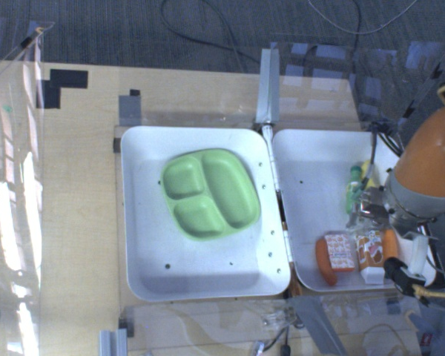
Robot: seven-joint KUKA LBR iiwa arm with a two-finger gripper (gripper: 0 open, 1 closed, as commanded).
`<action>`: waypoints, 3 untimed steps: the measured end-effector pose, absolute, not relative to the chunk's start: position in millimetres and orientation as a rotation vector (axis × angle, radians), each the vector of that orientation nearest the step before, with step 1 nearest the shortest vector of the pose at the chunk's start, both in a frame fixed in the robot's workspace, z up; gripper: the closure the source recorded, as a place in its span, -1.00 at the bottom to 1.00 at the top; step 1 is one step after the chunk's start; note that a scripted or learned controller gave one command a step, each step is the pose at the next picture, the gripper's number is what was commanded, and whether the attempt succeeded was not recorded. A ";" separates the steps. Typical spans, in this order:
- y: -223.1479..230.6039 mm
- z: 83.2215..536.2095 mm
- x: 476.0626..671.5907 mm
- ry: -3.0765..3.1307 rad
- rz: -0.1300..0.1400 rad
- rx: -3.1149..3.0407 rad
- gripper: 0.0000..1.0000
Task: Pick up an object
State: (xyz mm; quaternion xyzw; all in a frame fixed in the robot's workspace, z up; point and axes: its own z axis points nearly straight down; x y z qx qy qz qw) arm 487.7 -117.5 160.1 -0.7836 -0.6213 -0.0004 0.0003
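- Candidate objects all sit in the right bin (311, 199), bunched toward its near-right corner.
- Green-and-yellow item (355, 186), maybe a small bottle, lies near the right wall, midway along it. Too small to name for sure.
- Orange-and-white packet (337, 255) lies close to the near edge. A second orange-and-white carton (370, 256) is just beside it on the right, possibly touching.
- Claw (368, 208) is over that cluster, between the green item and the two packets. Metal parts are visible, but I can't tell how wide it's open, and I see nothing clearly in it.
- Arm wrist (428, 170), grey with an orange dome, hangs over the right wall and covers part of that side.
- Judgement: approach stage, nothing lifted yet.
- To do it well: pick one target, not the gap between. The green item looks most isolated, with free space on its left side.
- The packets are packed tight. A descent there risks pinching both, or shoving one into the near wall.
- Keep the claw off the right wall on the way down. It's close.
- Close across the narrow axis, then lift straight up before traversing.
- Left bin (141, 273) holds a green divided tray (211, 193) near its middle. Well apart, not in play.
- Both bins sit side by side on the table (74, 236).
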 end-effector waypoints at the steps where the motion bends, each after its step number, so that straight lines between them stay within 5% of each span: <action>1: -117.7 160.3 487.8 -1.951 -0.002 -2.462 -1.00; 3: -159.8 89.2 491.8 -2.104 -0.014 -2.346 -1.00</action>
